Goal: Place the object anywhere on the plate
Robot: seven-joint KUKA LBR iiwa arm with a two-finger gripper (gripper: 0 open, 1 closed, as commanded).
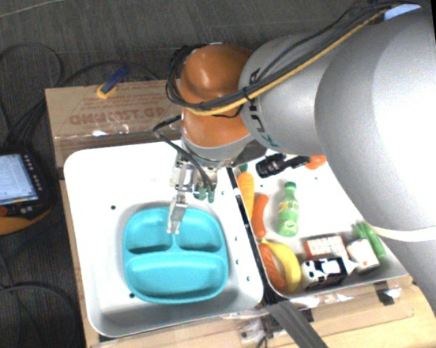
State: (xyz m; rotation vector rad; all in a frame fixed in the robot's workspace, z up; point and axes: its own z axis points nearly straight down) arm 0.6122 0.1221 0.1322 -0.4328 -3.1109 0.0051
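A: Starting big: the grey arm (369, 109) is reaching in from the right, and its orange band (211, 90) is sitting just over the back of the left bin (97, 225). What is lying under it?

B: The blue plate (173, 255), a three-compartment one, is resting in the left bin. The gripper (177, 214) is hanging over the plate's upper-right compartment.

A: And the object?

B: I cannot tell that the fingers are carrying anything; they are looking slim and close together, but whether they are clenched or released is not clear. The candidates are lying in the right bin (340, 193): a carrot (246, 193), a green bottle (287, 209), a banana-like piece (287, 262) and a small box (325, 247).

A: How would they handle?

B: They are looking like toy food, so probably light, stiff and a little slippery. I would be taking the bottle across its narrow waist, or the carrot across its middle.
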